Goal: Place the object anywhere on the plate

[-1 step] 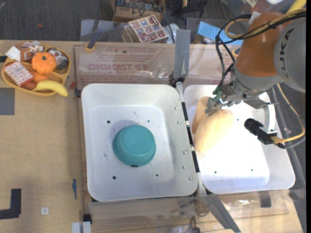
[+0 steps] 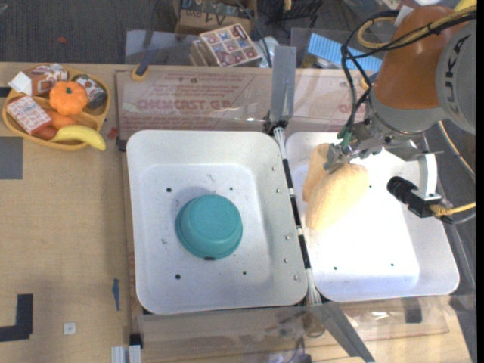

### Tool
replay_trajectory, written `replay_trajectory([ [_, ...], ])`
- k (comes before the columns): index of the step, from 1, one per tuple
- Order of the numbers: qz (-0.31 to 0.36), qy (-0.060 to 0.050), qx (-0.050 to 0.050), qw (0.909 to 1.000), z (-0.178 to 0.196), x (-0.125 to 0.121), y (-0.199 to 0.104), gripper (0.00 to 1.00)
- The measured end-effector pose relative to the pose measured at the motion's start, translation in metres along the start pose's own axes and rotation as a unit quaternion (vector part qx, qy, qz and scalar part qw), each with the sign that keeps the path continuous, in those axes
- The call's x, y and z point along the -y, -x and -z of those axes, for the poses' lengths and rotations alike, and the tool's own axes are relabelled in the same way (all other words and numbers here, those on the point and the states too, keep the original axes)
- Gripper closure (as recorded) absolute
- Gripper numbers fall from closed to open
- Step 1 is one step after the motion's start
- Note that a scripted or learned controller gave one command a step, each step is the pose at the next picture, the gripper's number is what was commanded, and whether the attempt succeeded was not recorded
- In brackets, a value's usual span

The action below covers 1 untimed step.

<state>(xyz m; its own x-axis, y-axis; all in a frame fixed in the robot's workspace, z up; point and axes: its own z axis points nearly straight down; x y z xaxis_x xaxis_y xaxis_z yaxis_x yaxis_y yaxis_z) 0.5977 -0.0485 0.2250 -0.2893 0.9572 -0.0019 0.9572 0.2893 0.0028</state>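
Zero placed | pincer (image 2: 342, 148) grip state: cannot tell, touching tan object (image 2: 330, 191) right of centre | teal plate (image 2: 209, 226) bare, transfer pending

Two bins sit side by side on the surface (image 2: 60, 240). The plate (image 2: 209, 226) lies in the left bin (image 2: 151, 172); the object (image 2: 333, 191) lies in the right bin (image 2: 423, 271), under the gripper (image 2: 344, 148).

- The arm (image 2: 423, 59) was cut off by the top and right edges.
- The pincer's (image 2: 344, 148) fingers were too small to tell apart.
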Motion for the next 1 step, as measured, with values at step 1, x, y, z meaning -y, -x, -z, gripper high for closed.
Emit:
replay_trajectory([
  [1,0.199,0.001,0.0,0.98,-0.0017,-0.0269,-0.0419,1.0],
])
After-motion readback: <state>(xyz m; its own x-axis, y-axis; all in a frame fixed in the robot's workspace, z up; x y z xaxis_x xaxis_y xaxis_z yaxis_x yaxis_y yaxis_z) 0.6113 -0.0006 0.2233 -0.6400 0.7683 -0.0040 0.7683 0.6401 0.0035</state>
